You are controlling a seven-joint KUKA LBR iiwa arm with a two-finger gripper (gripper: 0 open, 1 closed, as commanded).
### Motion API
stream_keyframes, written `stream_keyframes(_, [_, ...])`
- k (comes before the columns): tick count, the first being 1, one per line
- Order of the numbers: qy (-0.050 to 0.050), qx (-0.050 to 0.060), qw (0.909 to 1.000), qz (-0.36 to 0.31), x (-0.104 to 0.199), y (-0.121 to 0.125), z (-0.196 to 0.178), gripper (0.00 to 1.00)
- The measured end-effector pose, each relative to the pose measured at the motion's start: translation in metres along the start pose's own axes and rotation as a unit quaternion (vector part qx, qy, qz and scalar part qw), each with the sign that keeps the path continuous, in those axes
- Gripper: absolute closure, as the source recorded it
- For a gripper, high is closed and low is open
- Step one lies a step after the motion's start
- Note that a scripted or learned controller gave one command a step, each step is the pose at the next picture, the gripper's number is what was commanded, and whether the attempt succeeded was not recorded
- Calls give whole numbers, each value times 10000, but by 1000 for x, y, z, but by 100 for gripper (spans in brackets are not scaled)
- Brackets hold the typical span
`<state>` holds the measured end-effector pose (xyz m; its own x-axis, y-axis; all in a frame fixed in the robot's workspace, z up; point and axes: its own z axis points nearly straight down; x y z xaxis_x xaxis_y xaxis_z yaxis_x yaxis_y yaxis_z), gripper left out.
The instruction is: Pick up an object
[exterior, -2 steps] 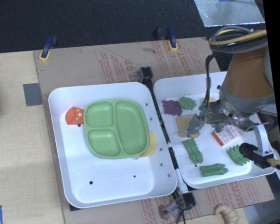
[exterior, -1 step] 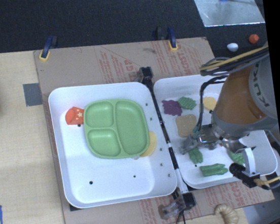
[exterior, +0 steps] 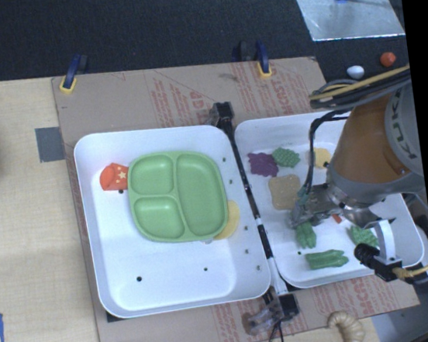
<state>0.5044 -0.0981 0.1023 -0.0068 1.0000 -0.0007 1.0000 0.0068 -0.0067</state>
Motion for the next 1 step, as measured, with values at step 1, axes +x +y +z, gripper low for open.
stream_keyframes(1, [12,-66,10000,-18,70,35,-95,100])
